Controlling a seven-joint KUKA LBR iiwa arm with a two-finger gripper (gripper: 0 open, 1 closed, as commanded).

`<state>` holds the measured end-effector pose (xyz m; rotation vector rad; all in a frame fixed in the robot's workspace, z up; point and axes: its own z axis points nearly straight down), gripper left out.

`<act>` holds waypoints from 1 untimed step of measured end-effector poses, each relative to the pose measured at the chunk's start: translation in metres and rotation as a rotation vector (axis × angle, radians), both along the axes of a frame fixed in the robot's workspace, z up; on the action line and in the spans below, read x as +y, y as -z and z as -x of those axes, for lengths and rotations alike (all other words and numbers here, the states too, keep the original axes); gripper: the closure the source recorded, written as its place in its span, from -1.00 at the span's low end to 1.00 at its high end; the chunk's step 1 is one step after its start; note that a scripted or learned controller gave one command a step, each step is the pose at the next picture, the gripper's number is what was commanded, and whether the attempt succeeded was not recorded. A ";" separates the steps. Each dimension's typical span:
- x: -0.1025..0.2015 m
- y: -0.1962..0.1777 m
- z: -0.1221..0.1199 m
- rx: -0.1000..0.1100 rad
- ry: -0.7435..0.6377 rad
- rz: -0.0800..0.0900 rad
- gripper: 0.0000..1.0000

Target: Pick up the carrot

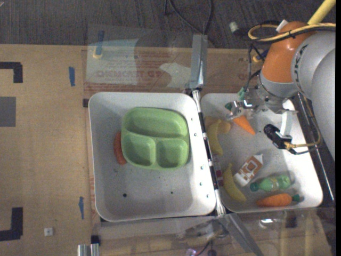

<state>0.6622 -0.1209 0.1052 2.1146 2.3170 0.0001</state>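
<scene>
An orange cone-shaped carrot [244, 125] is at the back of the right bin [314, 196], its wide end up against my gripper [238, 109] and its tip pointing to the front right. The gripper appears shut on that wide end. A second carrot [276, 200], with a green top, lies along the front wall of the same bin, well away from the gripper.
The right bin also holds two yellow bananas [215, 135] [232, 183], a white and orange carton [249, 169] and a green bottle [272, 183]. In the left bin [106, 196] a green divided plate [155, 137] lies partly over an orange thing [118, 148].
</scene>
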 end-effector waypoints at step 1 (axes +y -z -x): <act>0.063 -0.081 -0.005 0.001 0.033 -0.002 1.00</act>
